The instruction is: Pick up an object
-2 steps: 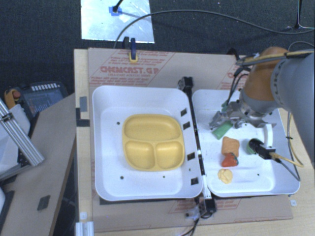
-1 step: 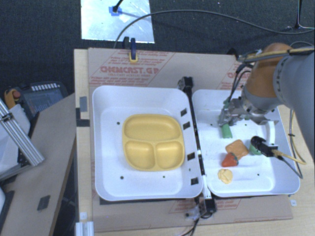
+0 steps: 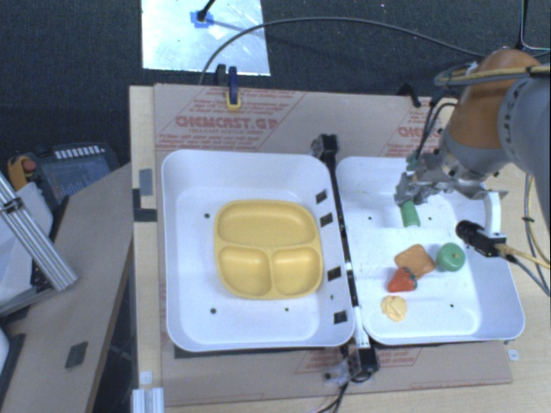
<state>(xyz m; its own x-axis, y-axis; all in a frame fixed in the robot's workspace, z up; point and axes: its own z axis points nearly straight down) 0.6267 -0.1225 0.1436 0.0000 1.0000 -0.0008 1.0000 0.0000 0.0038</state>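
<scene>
My gripper hangs over the back part of the right bin, with the arm reaching in from the right. A small green cylinder points down from the fingertips, its upper end caught between them. In front of it on the bin floor lie an orange wedge, a red piece touching the wedge, a green round piece and a pale yellow lump.
The left bin holds a yellow divided plate at its middle. A black divider with clips runs between the two bins. A grey device and metal rails sit off the bench at the far left.
</scene>
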